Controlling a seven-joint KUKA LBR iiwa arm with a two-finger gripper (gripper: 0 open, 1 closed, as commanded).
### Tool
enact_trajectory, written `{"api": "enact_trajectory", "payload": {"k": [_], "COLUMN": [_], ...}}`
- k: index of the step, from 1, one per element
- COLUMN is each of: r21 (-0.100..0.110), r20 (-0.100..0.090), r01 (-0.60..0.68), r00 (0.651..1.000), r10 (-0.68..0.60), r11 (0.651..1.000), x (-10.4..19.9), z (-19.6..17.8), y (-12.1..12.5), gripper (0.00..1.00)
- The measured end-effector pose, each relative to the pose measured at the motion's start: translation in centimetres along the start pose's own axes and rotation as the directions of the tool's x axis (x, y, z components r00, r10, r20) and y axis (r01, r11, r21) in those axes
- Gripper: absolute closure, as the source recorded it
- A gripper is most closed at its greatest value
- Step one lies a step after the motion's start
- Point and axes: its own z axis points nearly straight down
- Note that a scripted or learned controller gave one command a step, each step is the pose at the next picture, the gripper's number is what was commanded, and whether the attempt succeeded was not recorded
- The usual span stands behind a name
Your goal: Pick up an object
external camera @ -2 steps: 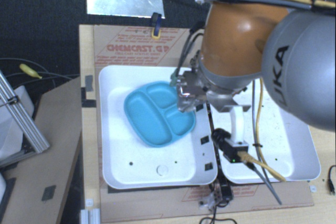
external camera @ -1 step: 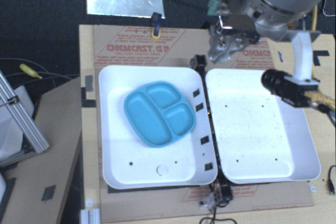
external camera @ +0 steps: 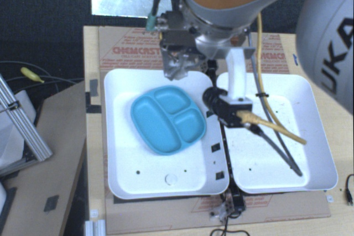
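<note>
A blue divided plate (external camera: 167, 118) with three compartments lies flat in the left white bin (external camera: 124, 168). My gripper (external camera: 178, 68) hangs over the far edge of that bin, just above and behind the plate's far rim. Nothing shows between its metal fingers, and the angle hides how far apart they stand. The arm's grey and orange body covers the top of the view above it.
The right white bin (external camera: 310, 174) sits beside the left one, with a black camera mount and cables (external camera: 238, 110) over the seam between them. A yellow cable and dark cables trail across the right bin. Brown cardboard lies under both bins.
</note>
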Motion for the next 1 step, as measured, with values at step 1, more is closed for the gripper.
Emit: {"api": "enact_trajectory", "payload": {"k": [1], "r21": [0.0], "r20": [0.003], "r01": [-0.016], "r00": [1.0], "r10": [0.016], "r11": [1.0], "x": [-5.17], "z": [3.26], "y": [0.05], "gripper": [1.0]}}
